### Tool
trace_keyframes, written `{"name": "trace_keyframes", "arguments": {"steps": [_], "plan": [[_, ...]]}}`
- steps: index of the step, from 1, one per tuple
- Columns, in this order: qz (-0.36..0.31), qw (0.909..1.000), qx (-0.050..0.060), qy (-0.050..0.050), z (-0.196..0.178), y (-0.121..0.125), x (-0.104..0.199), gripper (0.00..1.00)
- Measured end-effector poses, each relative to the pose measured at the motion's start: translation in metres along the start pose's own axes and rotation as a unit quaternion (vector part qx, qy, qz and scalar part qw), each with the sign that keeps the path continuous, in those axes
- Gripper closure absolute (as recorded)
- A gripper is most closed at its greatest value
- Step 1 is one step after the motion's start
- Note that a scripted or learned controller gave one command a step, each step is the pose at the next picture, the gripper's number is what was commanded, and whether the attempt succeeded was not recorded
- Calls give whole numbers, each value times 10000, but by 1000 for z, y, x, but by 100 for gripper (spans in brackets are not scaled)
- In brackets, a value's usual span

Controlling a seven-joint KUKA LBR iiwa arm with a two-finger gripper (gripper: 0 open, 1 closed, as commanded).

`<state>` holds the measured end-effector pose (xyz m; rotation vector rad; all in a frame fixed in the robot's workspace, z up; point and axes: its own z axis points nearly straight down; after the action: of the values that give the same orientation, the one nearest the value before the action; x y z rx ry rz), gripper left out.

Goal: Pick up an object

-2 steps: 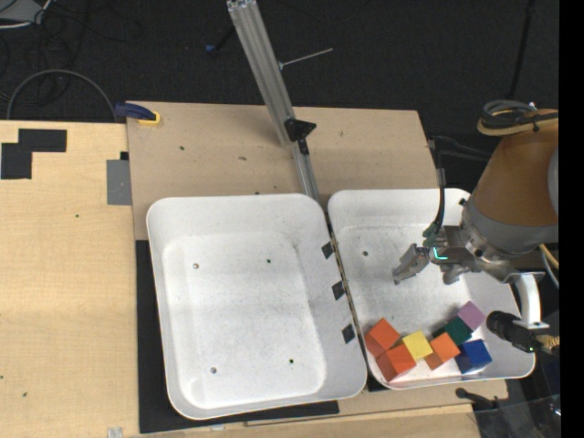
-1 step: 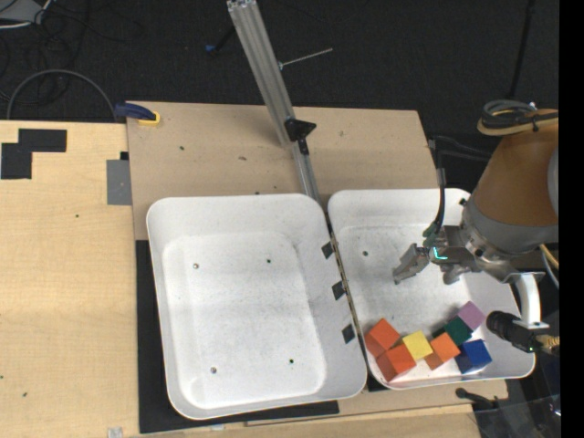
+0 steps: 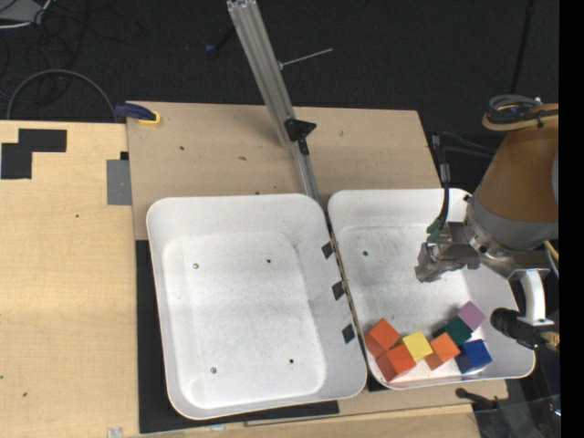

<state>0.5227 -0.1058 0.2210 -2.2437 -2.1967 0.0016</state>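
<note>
A cluster of small blocks lies in the near right corner of the right bin (image 3: 392,235): a red-orange block (image 3: 384,334), another red one (image 3: 397,361), a yellow one (image 3: 418,346), an orange one (image 3: 444,347), a green one (image 3: 457,329), a purple one (image 3: 471,316) and a blue one (image 3: 474,356). My gripper (image 3: 432,265) hangs over the bin's right middle, above and behind the cluster, with nothing visibly between its fingers. The view does not show how the jaws stand.
The left bin (image 3: 182,235) sits beside the right one, with black clips (image 3: 336,288) along their shared edge. A slanted aluminium rail (image 3: 269,76) rises behind the bins. The arm's orange band (image 3: 520,176) looms over the right bin's right side.
</note>
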Motion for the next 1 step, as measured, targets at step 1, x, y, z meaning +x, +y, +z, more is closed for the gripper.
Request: {"name": "trace_keyframes", "arguments": {"steps": [1], "plan": [[4, 10000, 3, 2, -9, 0, -1, 100]]}}
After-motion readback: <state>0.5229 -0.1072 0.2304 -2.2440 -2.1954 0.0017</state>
